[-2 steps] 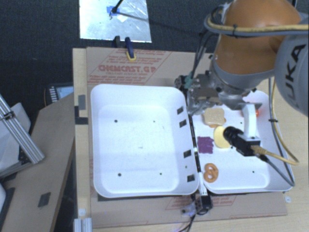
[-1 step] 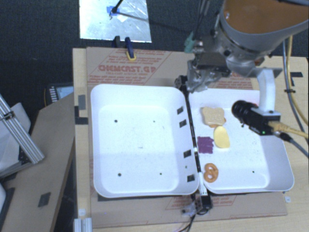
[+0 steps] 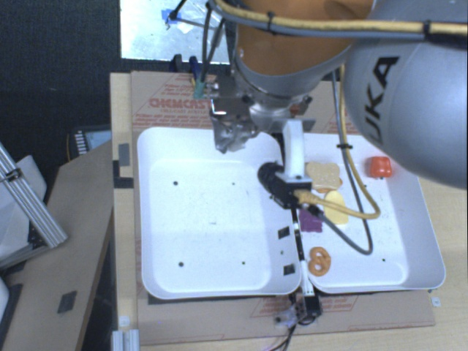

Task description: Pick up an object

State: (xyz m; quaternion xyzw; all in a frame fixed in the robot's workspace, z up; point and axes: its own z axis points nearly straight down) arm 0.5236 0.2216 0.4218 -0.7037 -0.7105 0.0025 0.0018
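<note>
The big grey arm [image 3: 409, 86] with its orange band reaches in from the right and hangs over two white bins. Its pincer [image 3: 232, 143] points down over the left bin [image 3: 205, 225], close to that bin's far right corner. The pincer is a small shiny metal part. It looks too blurry to tell if it is open or closed. It is also not clear if it touches the bin's floor. That floor is white with a few tiny dark dots on it.

The things to pick up all lie in the right bin [image 3: 409, 254], so the pincer is not over any of them. A tan slice of toast [image 3: 323, 172] lies in the far left part of that bin. A flat yellow piece [image 3: 338, 209] lies just in front of the toast. A small purple piece [image 3: 312, 224] sits to the left of the yellow piece, close to the wall between the two bins. A brown pretzel [image 3: 319, 260] lies nearer the front of the bin, a little apart from the purple piece. An orange block [image 3: 379, 167] sits to the right of the toast, right by the edge of the big arm.

Both bins rest side by side on a sheet of brown cardboard [image 3: 168, 101] with red letters on it. The cardboard lies on a pale table [image 3: 88, 232]. Some silver metal bars [image 3: 29, 203] stand to the left of the table.
</note>
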